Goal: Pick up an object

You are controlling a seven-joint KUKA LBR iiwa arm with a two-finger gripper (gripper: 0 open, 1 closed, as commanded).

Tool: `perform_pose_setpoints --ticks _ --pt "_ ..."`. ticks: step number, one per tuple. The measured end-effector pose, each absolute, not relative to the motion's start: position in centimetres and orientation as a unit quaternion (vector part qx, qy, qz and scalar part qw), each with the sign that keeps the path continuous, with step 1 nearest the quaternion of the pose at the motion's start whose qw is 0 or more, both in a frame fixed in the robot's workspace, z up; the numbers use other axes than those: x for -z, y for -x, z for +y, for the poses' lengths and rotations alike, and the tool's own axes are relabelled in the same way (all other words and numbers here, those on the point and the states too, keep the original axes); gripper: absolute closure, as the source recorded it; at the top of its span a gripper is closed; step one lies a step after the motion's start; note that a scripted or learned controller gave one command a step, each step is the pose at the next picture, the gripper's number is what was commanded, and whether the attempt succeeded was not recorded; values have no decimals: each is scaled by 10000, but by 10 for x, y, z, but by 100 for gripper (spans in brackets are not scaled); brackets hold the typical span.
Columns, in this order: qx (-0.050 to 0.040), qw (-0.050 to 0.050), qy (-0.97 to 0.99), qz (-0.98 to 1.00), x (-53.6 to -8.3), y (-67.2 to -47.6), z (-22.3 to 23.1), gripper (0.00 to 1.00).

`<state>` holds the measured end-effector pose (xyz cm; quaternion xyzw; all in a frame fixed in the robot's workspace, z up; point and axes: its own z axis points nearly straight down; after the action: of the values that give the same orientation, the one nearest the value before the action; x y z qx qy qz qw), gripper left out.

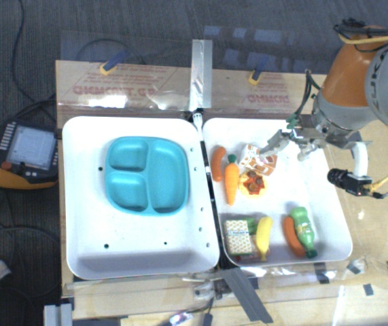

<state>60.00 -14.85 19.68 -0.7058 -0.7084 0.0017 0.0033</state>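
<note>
Dark carpet lies all around the desk (132,87), which carries two white bins. Inside the left bin (85,243) sits a blue plate (146,175). The right bin (329,202) has toy food: a carrot (231,182), a banana (263,235), a green bottle (304,229). The tool (275,143) hangs above a crinkly snack bag (255,172) at the far side. Whether it is open or closed, I cannot tell. Nothing looks lifted, so the picking is likely not yet done.

Dark grey carpet (112,12) covered the floor around the wooden bench (146,87); black cables (3,5) trailed past the bench's left edge.
</note>
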Motion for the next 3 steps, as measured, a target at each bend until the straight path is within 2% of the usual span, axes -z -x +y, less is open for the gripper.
perform_pose_setpoints --ticks 1,2,3 --pt "-27 13 7022 -7120 -93 -619 -128 0" --pt "-20 24 6878 -7259 -136 -608 -116 0" --pt "-15 18 6342 -7732 -221 -644 -130 0"
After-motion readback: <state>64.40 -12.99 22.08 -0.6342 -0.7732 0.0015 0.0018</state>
